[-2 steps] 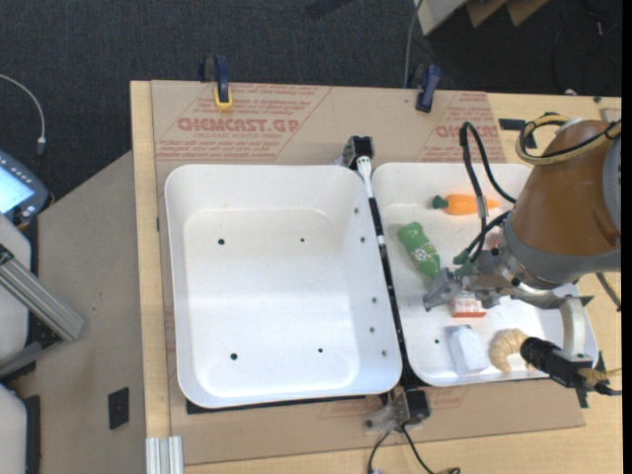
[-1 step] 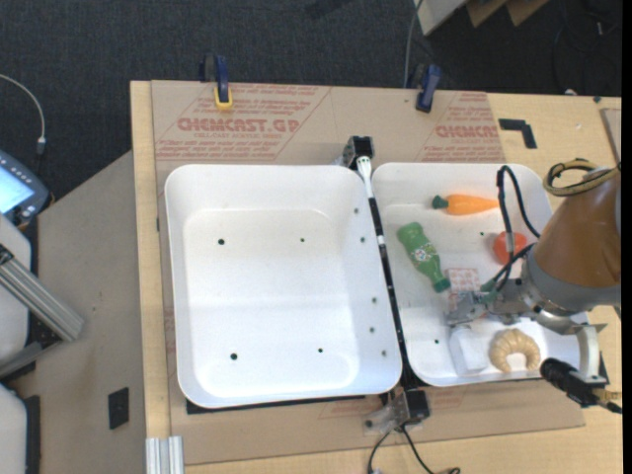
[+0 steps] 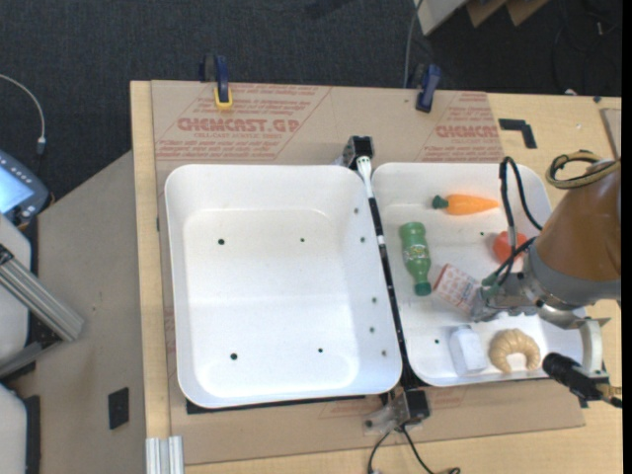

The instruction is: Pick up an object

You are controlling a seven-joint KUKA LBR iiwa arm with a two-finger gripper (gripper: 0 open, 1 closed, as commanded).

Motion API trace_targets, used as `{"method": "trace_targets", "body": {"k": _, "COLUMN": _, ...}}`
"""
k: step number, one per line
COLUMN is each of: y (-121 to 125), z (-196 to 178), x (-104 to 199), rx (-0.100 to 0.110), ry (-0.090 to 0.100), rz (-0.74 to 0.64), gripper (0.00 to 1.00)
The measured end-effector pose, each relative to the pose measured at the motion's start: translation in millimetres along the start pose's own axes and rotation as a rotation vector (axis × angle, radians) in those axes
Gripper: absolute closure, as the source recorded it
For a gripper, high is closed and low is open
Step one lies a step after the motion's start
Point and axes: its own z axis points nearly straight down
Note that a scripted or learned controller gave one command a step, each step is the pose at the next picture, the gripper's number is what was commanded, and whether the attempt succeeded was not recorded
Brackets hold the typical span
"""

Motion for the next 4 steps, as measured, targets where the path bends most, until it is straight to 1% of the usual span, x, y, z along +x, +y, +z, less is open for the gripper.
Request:
{"method": "trace_targets", "body": {"k": 1, "y": -0.3, "z": 0.6, "x": 0.1, "rx": 0.001, "ry": 0.000, "rz": 0.000, "gripper": 0.00}}
{"method": "trace_targets", "body": {"k": 2, "y": 4.6, "z": 10.9, "x": 38.8, "rx": 0.005, "ry": 0.004, "rz": -0.005, "gripper": 0.00}}
{"method": "trace_targets", "body": {"k": 3, "y": 50.1, "z": 10.0, "x": 23.3, "rx": -0.001, "ry": -0.001, "rz": -0.003, "gripper": 0.00}}
{"method": "trace_targets", "body": {"k": 4, "y": 48.5, "z": -0.1, "x": 23.6, "rx": -0.001, "ry": -0.001, "rz": -0.001, "gripper": 1.00}}
